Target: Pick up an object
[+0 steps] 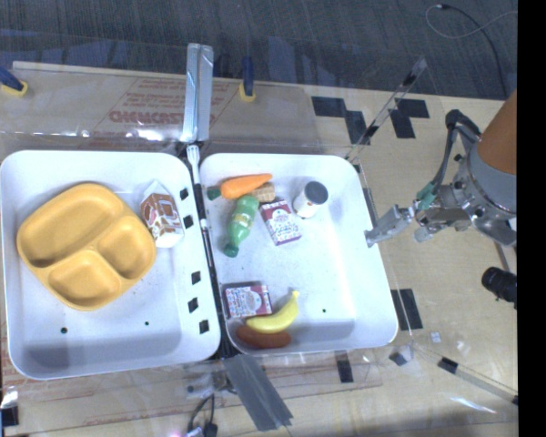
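Two white bins on the bench (437,335); left bin (91,353) holds one yellow sectioned tray (84,244) and one brown packet (161,218). Right bin (346,271) at frame centre holds the candidates: one carrot (244,185), one green bottle (240,225), two small cartons (281,222), one banana (278,314), one small jar (310,196). Gripper (382,230) at right, outside the rim; jaws' state cannot be told. Risk: crowded items; banana overlaps its neighbours, so a descent may glance off.
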Robot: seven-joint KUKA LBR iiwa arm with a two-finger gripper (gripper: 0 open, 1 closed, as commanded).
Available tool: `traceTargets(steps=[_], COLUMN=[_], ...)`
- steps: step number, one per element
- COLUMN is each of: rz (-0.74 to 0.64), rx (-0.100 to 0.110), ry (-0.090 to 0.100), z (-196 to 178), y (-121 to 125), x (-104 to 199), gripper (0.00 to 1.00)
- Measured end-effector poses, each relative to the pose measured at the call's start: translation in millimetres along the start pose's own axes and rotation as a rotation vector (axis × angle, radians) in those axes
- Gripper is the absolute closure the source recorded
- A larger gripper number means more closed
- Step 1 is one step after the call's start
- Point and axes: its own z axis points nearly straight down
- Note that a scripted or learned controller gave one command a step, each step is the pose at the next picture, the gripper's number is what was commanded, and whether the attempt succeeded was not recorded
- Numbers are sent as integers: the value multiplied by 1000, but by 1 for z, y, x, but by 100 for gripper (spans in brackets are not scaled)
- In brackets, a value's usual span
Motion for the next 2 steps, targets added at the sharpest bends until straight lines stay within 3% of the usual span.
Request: traceTargets(steps=[1, 2], rz=[-101, -226], rx=[-6, -1], ry=[-3, -2], z=[-126, -8], y=[26, 67], x=[38, 43], gripper=[0, 0])
